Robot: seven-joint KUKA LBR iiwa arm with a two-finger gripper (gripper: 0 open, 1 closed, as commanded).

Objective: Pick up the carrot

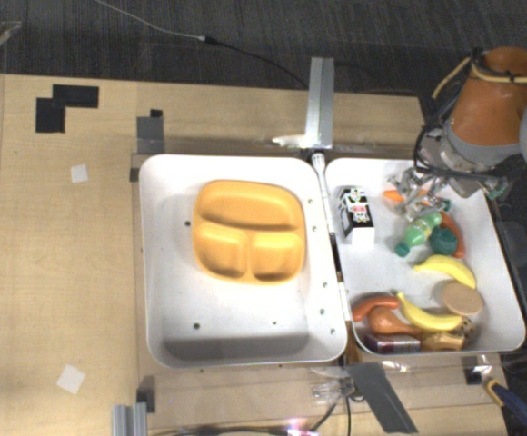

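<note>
- Orange shows beside the gripper (420,198): you see the carrot (393,195) as a small orange piece near the back of the right bin (511,289), just left of the metal fingers and partly hidden by them.
- You cannot tell from this angle how far the pincer is spread, nor whether it has hold of anything; the wrist and its orange band cover much of it.
- Just in front of the gripper lies a green bottle (418,232), with a dark teal piece (445,240) touching it.
- Your two bananas (447,270) lie nearer the front, beside a round tan disc (459,297).
- A black-and-white box (355,213) stands by the right bin's left wall.
- In the left bin (168,243) you see a yellow divided tray (248,231).
</note>
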